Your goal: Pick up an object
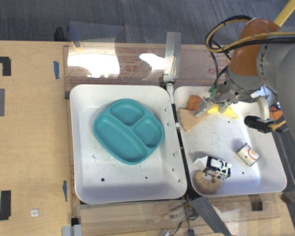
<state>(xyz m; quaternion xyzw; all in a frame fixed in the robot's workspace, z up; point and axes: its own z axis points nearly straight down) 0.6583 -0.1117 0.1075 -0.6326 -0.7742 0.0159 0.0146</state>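
A: Where's the gripper point(210, 103)?
B: Low in the right bin point(265, 181), over the far-left corner, just beside the orange block point(193, 103) and above the tan wedge point(187, 119).
A: Holding either?
B: Can't tell; the wrist hides how the pincer stands.
A: Best approach?
B: I'd centre on one piece, since the block and wedge touch and a yellow thing point(227, 112) sits close.
A: Anything else unclear?
B: The yellow thing is half covered.

We see the grey arm point(280, 58) reaching in from the right, orange band point(248, 45) above the wrist, angled downward. Its gripper point(211, 102) sits low, pointing left; finger state unclear from this angle.
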